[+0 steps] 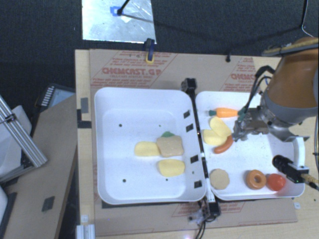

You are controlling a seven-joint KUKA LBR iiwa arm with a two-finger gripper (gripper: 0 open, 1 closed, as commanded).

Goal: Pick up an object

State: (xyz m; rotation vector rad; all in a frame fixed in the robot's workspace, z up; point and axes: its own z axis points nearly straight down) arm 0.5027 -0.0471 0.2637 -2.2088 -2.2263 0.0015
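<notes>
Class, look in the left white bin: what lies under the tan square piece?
A green piece pokes out from under the upper edge of the tan square piece in the left white bin. The rest of the green piece is covered, so its shape cannot be told.

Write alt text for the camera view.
The gripper hangs low in the right bin, beside a sausage, two yellow pieces and a carrot; a cookie, donut and tomato lie nearer the front. The left bin holds four food pieces.
</notes>
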